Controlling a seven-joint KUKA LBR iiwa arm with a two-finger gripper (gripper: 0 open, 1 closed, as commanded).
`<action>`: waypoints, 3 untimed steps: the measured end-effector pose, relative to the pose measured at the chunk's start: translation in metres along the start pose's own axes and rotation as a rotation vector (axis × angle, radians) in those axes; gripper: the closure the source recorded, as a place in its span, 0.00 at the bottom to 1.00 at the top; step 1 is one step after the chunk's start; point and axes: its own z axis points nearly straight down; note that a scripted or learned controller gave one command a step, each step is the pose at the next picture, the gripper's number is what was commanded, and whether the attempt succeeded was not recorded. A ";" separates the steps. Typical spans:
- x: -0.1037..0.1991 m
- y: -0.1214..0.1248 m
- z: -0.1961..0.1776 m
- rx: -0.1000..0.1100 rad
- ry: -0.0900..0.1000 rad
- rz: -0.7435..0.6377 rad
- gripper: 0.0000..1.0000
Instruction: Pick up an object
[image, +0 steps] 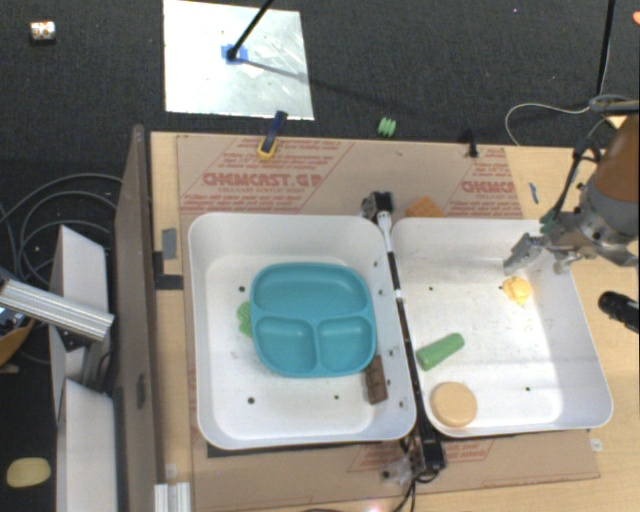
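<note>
From the camera view above the bench, the arm (612, 175) reaches in from the right, and its gripper (541, 252) hangs over the upper right part of the right bin (560, 400). The two fingers are spread apart with nothing between them.

Just below the gripper, close to the bin's right wall, lies a small yellow piece (517, 291), the nearest thing to take. Lower down sit a green block (440, 350), lying at a slant near the divide between the bins, and a round tan disc (454, 403) in the bottom left corner of that bin.

The left bin (215, 300) holds a blue divided tray (312, 318), with a green scrap (244, 318) peeking out at its left edge and a brown bar (375, 381) at its lower right corner.

The risk, as I judge it, is a miss on the yellow piece: it is small and low, so the fingers may close above it or nudge it away. It also sits near the wall, which one finger could strike on the way down.
</note>
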 end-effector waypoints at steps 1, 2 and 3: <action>-0.003 -0.004 -0.001 0.001 0.000 0.002 0.00; -0.002 -0.001 0.098 0.004 0.002 0.001 0.00; -0.004 0.000 -0.031 -0.012 -0.003 -0.001 0.00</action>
